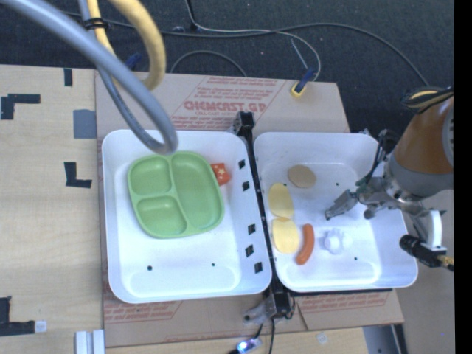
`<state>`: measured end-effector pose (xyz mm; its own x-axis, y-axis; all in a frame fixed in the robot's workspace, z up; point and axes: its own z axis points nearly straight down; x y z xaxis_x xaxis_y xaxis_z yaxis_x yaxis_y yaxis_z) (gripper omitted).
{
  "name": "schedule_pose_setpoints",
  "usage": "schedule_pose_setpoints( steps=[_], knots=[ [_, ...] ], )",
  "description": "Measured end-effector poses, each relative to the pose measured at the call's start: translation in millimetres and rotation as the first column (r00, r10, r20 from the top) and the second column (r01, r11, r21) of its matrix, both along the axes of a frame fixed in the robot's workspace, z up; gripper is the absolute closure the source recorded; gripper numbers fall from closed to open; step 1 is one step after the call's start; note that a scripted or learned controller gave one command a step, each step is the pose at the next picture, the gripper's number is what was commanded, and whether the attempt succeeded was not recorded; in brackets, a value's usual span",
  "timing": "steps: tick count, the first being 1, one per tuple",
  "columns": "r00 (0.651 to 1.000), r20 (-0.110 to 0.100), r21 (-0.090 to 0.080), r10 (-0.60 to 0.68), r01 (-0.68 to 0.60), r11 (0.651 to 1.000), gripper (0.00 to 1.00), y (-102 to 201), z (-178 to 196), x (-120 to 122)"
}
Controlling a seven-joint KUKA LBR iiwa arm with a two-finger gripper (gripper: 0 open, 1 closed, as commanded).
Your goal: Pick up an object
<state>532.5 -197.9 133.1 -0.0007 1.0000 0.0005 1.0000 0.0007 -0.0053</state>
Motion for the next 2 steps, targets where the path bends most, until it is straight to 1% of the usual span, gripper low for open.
schedule_pose_setpoints(
  steps=[1,2],
  knots=[
    [1.0,0.005,-0.002,0.001,-0.001,1.0,0.0,0.4,-50.2,0.0],
    [1.0,0.009,-0.005,0.0,0.0,1.0,1.0,-0.6,-36.8,1.3]
  ],
)
